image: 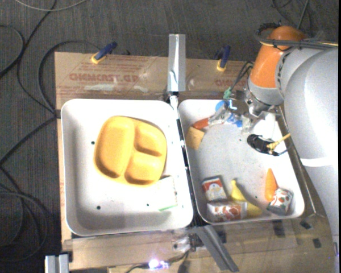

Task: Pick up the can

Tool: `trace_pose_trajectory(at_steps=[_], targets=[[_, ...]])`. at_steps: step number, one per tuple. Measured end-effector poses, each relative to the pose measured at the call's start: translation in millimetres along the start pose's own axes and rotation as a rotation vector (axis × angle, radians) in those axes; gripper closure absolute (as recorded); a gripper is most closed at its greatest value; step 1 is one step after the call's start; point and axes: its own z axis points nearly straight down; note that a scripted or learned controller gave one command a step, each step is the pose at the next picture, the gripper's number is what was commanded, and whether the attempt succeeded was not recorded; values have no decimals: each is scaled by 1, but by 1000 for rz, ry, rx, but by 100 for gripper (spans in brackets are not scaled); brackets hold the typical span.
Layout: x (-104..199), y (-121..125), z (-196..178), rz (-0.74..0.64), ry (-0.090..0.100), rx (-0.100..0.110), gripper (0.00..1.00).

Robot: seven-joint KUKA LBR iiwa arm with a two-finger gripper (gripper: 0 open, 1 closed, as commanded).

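You have 2 bins: the left bin (79, 209) carries a yellow divided tray (131, 149), and the right bin (238, 152) holds the clutter. The can (227, 211) lies on its side against the near wall of the right bin, just beside a small red-and-white carton (214, 187) and a yellow piece (238, 191). The gripper (234, 114) sits at the far end of that bin, well apart from the can; you cannot tell from here whether its jaws are apart or together. To do this well, bring it toward the near wall, line the jaws across the can's short width, and descend between can and carton without nudging either.
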Motion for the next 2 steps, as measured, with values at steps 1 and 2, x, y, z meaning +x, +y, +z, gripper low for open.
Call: trace_pose_trajectory(at_steps=[1, 2], targets=[[5, -89, 21, 26, 8, -36, 0], [6, -89, 12, 26, 10, -38, 100]])
